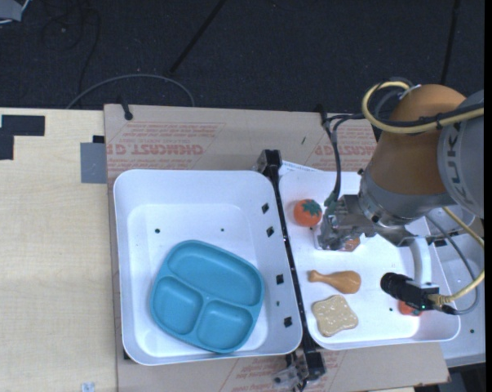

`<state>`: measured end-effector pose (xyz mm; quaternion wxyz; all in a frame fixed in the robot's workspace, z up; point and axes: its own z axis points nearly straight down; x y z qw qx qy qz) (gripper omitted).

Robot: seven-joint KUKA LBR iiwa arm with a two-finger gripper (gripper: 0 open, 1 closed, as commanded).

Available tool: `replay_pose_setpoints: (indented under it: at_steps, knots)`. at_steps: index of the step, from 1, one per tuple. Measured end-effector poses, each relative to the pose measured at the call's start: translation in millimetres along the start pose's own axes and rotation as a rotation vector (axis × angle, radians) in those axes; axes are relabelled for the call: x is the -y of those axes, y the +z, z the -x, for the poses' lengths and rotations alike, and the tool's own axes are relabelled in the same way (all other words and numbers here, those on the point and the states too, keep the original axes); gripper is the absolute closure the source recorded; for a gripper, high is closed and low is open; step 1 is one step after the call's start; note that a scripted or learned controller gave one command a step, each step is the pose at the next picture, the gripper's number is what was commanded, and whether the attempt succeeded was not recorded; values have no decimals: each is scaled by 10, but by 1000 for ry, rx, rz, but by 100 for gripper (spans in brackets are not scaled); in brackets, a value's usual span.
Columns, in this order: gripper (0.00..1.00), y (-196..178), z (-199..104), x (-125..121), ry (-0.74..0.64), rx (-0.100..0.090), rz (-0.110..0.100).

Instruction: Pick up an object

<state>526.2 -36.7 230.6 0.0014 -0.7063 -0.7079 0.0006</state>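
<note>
My gripper (pixel 335 235) is low in the right bin (pixel 376 329), near its far left part. Just left of it lies an orange-red tomato toy (pixel 307 211) with a green top, close to the gripper but apart from it. A small reddish-brown piece (pixel 349 242) shows at the gripper's lower right edge; what it is cannot be made out. Nearer the front lie a tan chicken drumstick (pixel 337 280) and a slice of bread (pixel 334 315). The grey arm with its orange band (pixel 417 137) comes in from the right and covers the bin's far right part.
The left bin (pixel 139 194) holds a blue divided plate (pixel 206 295). A black divider (pixel 280 243) runs between the two bins. A small red thing (pixel 408 307) peeks out at the right bin's front right.
</note>
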Motion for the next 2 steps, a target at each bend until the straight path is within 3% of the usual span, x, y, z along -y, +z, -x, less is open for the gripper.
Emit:
replay_pose_setpoints:
  at_steps: [2]
  knots:
    - [100,-134,-969,-240,1,1,-1]
